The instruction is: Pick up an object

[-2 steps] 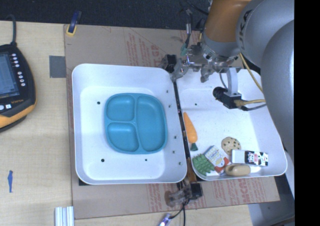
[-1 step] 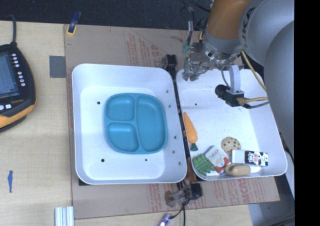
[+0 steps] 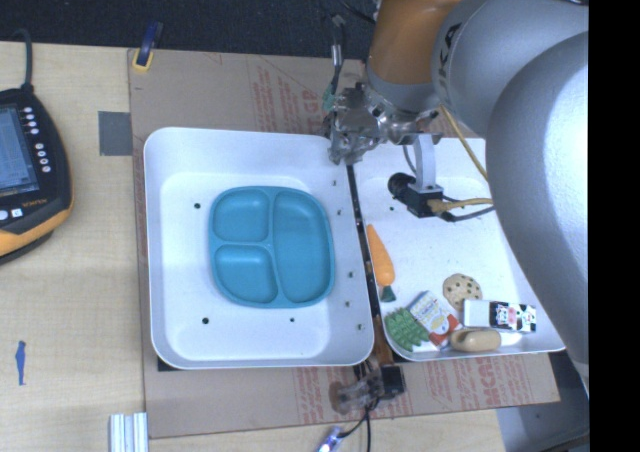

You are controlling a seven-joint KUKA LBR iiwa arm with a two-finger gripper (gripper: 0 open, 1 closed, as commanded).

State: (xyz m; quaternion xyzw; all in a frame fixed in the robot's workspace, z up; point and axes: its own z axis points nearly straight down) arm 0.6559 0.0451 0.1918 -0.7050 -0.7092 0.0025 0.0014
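Nearest the lens and looming large at right: grey arm [image 3: 530, 140], orange band [image 3: 420, 10] above the wrist. Reached in over the right bin [image 3: 470, 240] and ended in the gripper [image 3: 348, 135], poised at the far end of the seam between the two bins. Could not tell whether spread or pressed together; saw nothing held.

Lay well apart from the gripper, clustered in the right bin's near corner: cookie [image 3: 461, 289], green item [image 3: 404, 325], small printed packet [image 3: 433, 312], white carton [image 3: 505, 316], and tan bread-like piece [image 3: 474, 340]. Lay alone along the seam edge, a little farther in: orange carrot [image 3: 378, 258]. Sat in the left bin [image 3: 160, 240]: blue divided plate [image 3: 271, 245], with nothing on it.

Judged as the approach step, with no object yet chosen or touched. Called next for a move toward the near end of the right bin, a descent over one piece, and a close on it. Judged the carrot the cleanest target, being isolated; judged the corner cluster riskier, with pieces touching or overlapping.
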